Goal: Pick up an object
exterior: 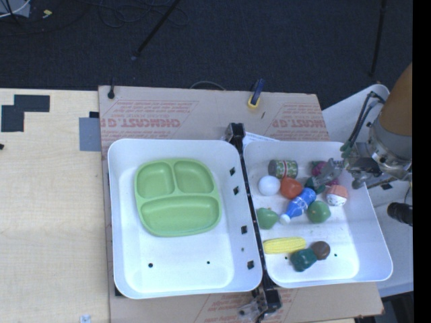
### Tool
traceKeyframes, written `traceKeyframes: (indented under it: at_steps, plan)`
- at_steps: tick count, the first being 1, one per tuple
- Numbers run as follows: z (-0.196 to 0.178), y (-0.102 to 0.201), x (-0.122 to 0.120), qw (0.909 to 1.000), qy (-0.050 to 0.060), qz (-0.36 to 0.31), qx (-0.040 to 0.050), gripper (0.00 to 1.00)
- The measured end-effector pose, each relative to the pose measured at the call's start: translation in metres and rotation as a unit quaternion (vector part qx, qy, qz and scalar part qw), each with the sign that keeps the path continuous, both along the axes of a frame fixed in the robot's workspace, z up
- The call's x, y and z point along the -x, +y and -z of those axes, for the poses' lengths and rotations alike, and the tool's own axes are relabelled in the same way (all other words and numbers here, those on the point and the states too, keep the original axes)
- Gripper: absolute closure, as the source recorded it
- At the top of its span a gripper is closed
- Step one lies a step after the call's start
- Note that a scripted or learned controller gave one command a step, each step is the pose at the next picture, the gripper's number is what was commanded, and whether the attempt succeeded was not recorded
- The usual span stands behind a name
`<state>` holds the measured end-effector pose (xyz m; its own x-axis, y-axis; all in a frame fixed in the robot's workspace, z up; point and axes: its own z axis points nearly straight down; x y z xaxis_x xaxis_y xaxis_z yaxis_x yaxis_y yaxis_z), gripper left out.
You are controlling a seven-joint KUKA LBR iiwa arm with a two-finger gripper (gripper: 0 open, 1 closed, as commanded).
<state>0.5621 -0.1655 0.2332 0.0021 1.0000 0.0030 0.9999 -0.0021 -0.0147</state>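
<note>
The toys lie in a heap in the right bin [377,261]: a white ball [269,185], a blue bottle [298,204], a yellow corn cob [283,245], a small tin [283,168]; the claw [331,172] hangs over the bin's far right part, and I cannot tell its state; the left bin [128,261] holds a green tray [178,197].

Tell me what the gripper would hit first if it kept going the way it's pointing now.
Probably the small red and white object just beneath the gripper, in the right bin. Depth is hard to judge from this slanted view, so the dark toy beside it could come first.
</note>
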Motion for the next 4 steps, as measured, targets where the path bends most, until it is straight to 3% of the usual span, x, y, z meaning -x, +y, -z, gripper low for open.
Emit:
traceKeyframes:
  at_steps: [1, 2, 4]
  plan:
    - [-0.007, 0.000, -0.002, 1.0000, -0.007, -0.001, 0.0013, 0.00]
    - [0.057, 0.003, 0.002, 1.0000, -0.003, -0.001, 0.0002, 0.00]
    - [0.147, 0.010, 0.001, 1.0000, -0.007, -0.001, 0.0016, 0.00]
